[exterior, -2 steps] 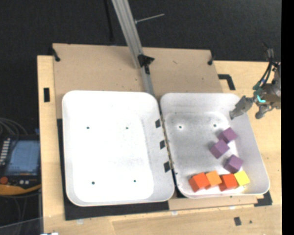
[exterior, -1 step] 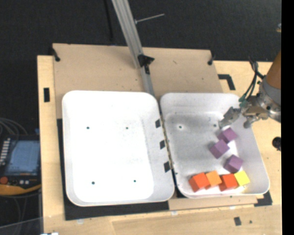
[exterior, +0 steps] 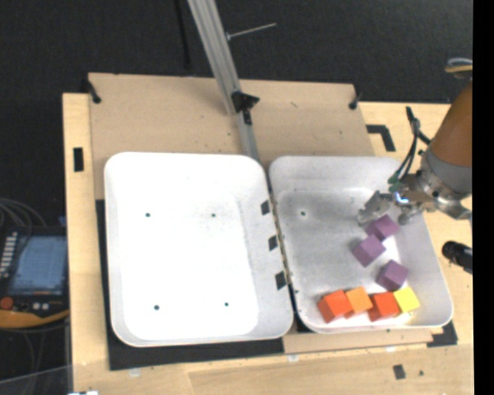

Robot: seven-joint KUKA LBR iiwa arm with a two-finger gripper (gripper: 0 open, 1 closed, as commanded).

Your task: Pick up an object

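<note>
The right bin (exterior: 313, 220) holds several small blocks. Three are purple: one at the upper right (exterior: 384, 226), one just below it (exterior: 366, 249) and one lower still (exterior: 392, 274). Along the front wall sit a red-orange block (exterior: 336, 305), an orange block (exterior: 359, 299), a red block (exterior: 384, 305) and a yellow block (exterior: 407, 299). My gripper (exterior: 392, 207) reaches in from the right and hangs open right over the uppermost purple block, with its fingers spread to either side. Nothing is held between them.
The left bin (exterior: 185, 245) lies beside the right one, with a dark divider between them. A slanted metal pole (exterior: 222, 64) rises behind the bins. A small screen device (exterior: 33, 270) sits off the bench at the left.
</note>
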